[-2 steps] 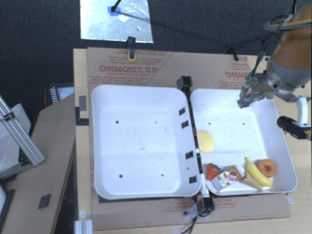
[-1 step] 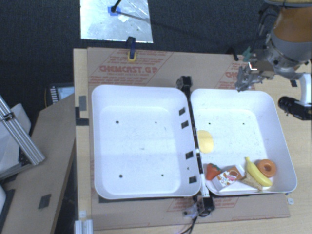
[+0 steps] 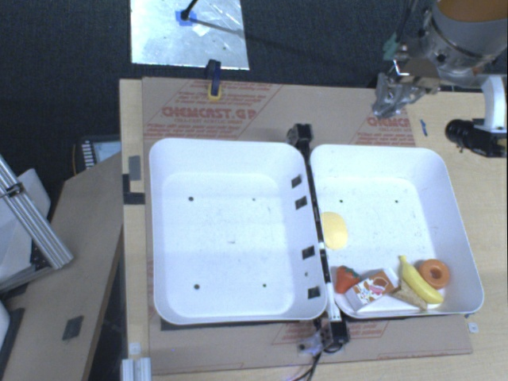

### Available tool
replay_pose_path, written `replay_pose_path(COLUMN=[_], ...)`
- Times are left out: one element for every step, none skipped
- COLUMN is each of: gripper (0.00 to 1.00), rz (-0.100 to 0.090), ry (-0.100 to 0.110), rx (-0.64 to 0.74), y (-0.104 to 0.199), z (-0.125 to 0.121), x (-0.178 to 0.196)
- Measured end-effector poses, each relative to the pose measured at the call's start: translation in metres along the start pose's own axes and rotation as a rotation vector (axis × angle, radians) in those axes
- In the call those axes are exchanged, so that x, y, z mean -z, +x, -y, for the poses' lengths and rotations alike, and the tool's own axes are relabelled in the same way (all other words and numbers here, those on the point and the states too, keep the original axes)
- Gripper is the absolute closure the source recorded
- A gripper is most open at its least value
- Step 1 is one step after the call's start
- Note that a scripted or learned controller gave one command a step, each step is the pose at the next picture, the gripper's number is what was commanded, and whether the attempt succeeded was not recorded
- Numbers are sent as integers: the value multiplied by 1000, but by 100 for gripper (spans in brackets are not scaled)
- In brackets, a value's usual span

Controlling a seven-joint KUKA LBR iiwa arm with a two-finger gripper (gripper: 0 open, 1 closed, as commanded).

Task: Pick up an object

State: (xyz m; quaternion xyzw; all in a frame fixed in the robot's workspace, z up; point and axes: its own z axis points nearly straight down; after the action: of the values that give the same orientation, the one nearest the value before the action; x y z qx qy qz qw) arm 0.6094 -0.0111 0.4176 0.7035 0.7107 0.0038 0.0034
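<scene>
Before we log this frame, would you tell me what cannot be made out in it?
- Gripper: small and blurred in the camera view; open or shut cannot be told.
- Arm: cut off by the top and right edges.
- Packet in the right bin: print too small to read.
- Brown piece: partly hidden under the banana; what it is stays unclear.
- Red item: partly covered by the packet.

robotics lab | bench (image 3: pixel 95 213) with two white bins (image 3: pixel 230 153) | aluminium framing (image 3: pixel 32 221)
</scene>
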Motion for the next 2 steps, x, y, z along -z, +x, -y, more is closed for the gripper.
replay_pose_path(gripper=[100,100], rz=[-1,-1], ry=[8,14], rx=[0,0], y=[52,112], z=[18,23], x=[-4,-65])
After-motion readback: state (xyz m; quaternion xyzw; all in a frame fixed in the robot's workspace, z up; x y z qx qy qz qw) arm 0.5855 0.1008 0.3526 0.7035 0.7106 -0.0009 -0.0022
